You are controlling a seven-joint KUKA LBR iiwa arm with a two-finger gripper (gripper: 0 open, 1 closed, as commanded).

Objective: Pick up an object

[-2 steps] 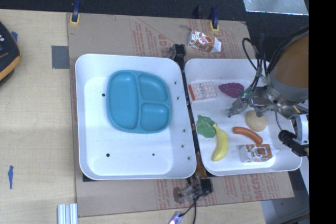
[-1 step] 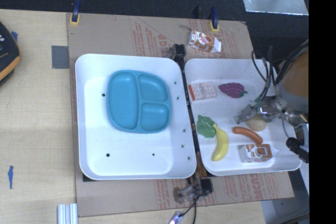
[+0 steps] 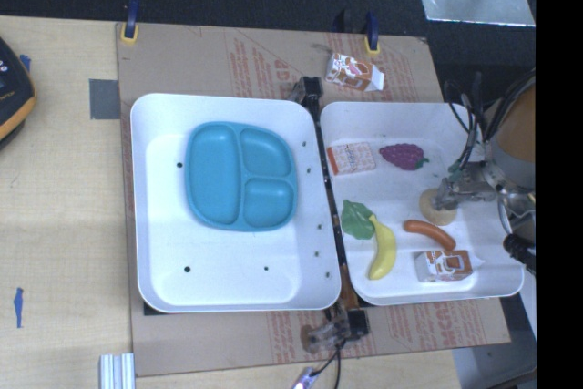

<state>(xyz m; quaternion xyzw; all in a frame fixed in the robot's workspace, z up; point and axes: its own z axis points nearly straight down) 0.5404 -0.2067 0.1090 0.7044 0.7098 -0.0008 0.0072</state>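
Two shallow white bins sit side by side on a sheet of brown cardboard point(image 3: 228, 59) on the bench. The left bin point(image 3: 164, 269) carries a big light-blue divided plate point(image 3: 240, 175), one long section on its left and two smaller ones on its right. The right bin point(image 3: 492, 287) is the busy one, and the arm point(image 3: 519, 137) comes in over its right rim, grey with orange showing. Down at the gripper point(image 3: 453, 193), the tip is low over a small round tan piece point(image 3: 437, 210) near the middle-right of that bin; whether it is clamped, released or gripping anything, I cannot tell from here. Just below that sits an orange-red sausage point(image 3: 429, 233), lying at a slant, close to the tan piece. Below the sausage, a little white carton with brown print point(image 3: 444, 265) lies flat near the bin's front wall. To the left, a yellow banana point(image 3: 383, 250) curves upright, its top touching a green leafy piece point(image 3: 357, 219). Up top, a second small carton point(image 3: 352, 158) lies beside a purple bunch of grapes point(image 3: 402, 155). Outside the bins, a third little carton point(image 3: 354, 73) rests on the cardboard behind the right bin.
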